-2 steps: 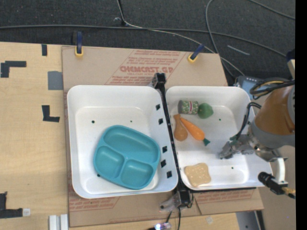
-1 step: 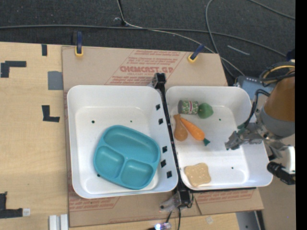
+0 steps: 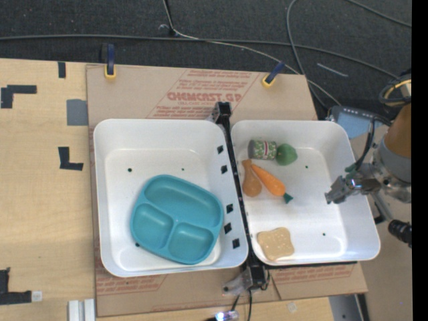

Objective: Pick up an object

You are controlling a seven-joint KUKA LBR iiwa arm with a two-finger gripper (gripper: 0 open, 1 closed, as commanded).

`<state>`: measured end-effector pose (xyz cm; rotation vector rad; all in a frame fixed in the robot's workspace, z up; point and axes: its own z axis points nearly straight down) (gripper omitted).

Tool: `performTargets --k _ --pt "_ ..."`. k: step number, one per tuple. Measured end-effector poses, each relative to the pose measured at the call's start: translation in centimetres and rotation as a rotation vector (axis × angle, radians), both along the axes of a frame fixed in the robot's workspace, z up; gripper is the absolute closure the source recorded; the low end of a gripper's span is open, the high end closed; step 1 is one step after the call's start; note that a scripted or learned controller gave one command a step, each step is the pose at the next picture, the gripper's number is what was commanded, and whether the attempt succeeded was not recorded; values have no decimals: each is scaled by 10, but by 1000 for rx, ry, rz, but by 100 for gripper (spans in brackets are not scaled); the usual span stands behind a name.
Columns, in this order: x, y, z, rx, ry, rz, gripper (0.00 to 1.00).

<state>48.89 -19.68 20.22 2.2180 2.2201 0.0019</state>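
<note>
Carrot (image 3: 271, 180), orange with a small green tip, lies on the floor of the right bin (image 3: 309, 214), well apart from the gripper (image 3: 336, 194) and off to its view-left, a little farther up the picture than the gripper itself. Touching the carrot on the side away from the gripper is a tan pear-shaped piece (image 3: 251, 182), close to the divider between the two bins. Beyond the carrot, up and view-left of the gripper, a small can (image 3: 263, 150) lies on its side with a green ball (image 3: 287, 154) just beside it, on the end nearer the gripper. A slice of bread (image 3: 275, 243) lies flat down and view-left of the gripper, near the bin's front wall and apart from the other items. The gripper hangs over the right bin's right side, just inside the wall, with nothing seen in its grasp; whether it is spread or closed cannot be told from this angle. The grey arm (image 3: 391, 169) runs from it toward the view's right. Much farther view-left of the gripper, across the divider, the left bin (image 3: 112, 146) holds a teal divided plate (image 3: 176, 218). Both bins sit on a cardboard sheet (image 3: 200, 89) held at its far edge by two clamps (image 3: 110, 69).
</note>
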Motion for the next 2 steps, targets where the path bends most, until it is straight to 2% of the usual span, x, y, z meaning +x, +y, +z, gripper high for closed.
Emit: performTargets --k 1,2 --pt "1 0 43 0 -1 1 100" --pt "9 53 32 3 4 5 100"
